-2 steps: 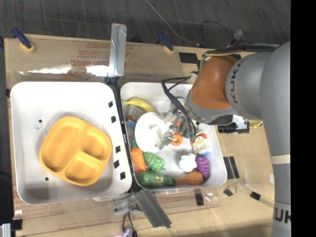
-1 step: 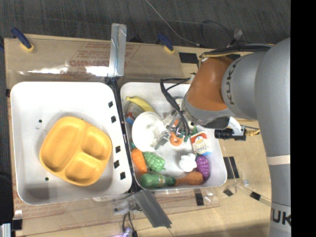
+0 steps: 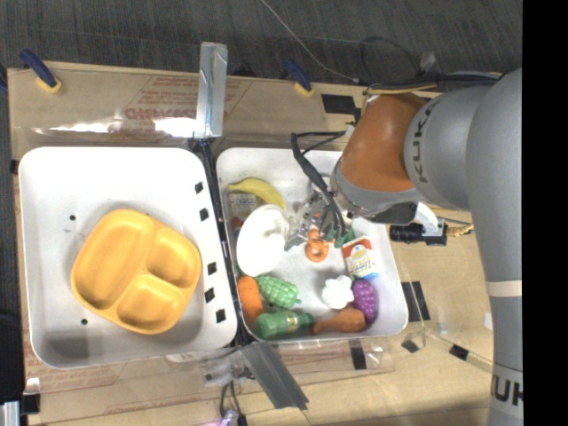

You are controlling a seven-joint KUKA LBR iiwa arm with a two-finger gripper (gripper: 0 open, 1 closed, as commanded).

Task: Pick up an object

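My gripper (image 3: 311,227) hangs low in the right bin (image 3: 390,304), over its middle, with the grey arm and its orange band (image 3: 377,153) reaching in from the right. Just below it lies a small orange piece (image 3: 317,252), and a white round plate (image 3: 260,240) sits to its left. A yellow banana (image 3: 255,189) lies at the bin's far left. A red and white carton (image 3: 359,258) sits right of the gripper. The gripper's metal parts blur against the toys, and I see nothing clearly held.
Along the right bin's near side lie an orange carrot (image 3: 249,296), a knobbly green toy (image 3: 278,290), a green bottle (image 3: 284,324), purple grapes (image 3: 365,298) and a white piece (image 3: 337,289). The left bin (image 3: 53,185) holds a yellow divided tray (image 3: 136,269).
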